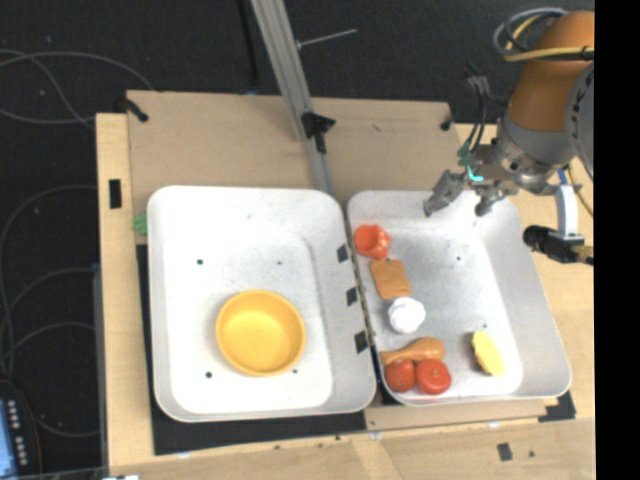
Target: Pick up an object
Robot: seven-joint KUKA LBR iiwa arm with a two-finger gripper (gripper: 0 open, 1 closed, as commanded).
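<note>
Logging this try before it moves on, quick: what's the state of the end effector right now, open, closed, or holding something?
End effector: open, fingers spread, holding nothing, above the far end of the right shallow white bin.

A round yellow plastic bowl (261, 332) sits in the shallow white left bin (180, 268); red plastic tomatoes (420, 375), a tan bread slice (391, 279), and a small white ball (406, 315) fill the white right bin (520, 298).

Tan table (220, 138) on a dark carpeted floor (100, 28). Thin cables (40, 68) trail loose across the floor at left. A grey metal strut (285, 48) slants down onto the table. Even overhead light, soft shadows.
</note>
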